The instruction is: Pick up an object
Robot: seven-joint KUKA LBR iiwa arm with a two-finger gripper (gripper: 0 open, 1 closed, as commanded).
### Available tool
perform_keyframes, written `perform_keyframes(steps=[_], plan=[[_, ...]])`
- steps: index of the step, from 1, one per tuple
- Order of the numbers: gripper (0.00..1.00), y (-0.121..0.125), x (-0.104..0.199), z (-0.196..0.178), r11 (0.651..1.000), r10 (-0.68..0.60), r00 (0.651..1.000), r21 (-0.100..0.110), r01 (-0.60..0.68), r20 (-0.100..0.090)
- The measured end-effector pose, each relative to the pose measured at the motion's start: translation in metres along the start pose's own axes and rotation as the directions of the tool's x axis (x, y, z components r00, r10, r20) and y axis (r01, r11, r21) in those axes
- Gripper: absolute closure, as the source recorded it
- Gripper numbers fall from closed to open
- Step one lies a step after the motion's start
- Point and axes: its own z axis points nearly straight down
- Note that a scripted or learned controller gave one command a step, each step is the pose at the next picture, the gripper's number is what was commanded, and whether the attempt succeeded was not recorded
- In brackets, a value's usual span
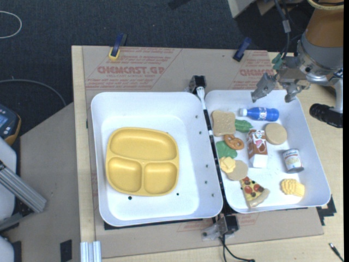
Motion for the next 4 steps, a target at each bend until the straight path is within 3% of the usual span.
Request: perform_keyframes(steps=[1,4], plan=[[0.0,0.002,0.0,-0.007,1.0,-0.002,1.0,-0.013,0.002,0.002],[0.0,0.012,0.004,0.154,1.0,-0.002,1.0,-0.006,0.002,0.0]])
